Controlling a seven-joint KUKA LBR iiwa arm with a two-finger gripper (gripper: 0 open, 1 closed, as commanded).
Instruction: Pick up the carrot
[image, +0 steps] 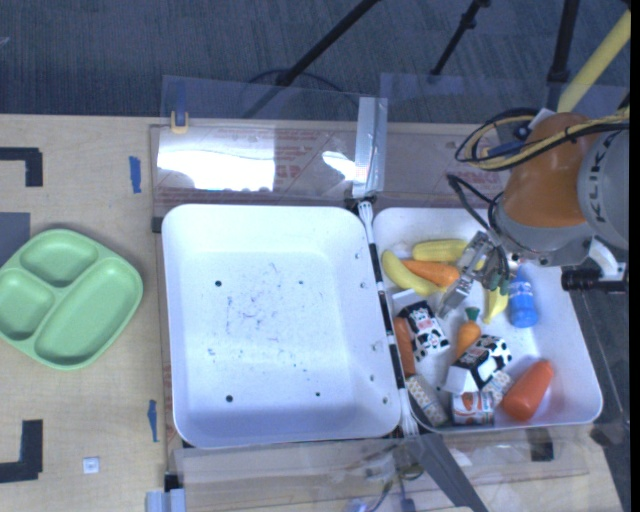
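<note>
An orange carrot lies in the right bin, against a yellow banana. A smaller carrot with a green top lies nearer the bin's middle. My gripper hangs over the right bin, just right of the larger carrot and above the smaller one. Its fingers stand apart with nothing between them. The orange band of the arm sits above it at the upper right.
The right bin also holds a second banana piece, a blue bottle, black-and-white cow-patterned cartons, a red-orange sausage-shaped toy and small packets. The left bin adjoins it. A green divided plate lies far left.
</note>
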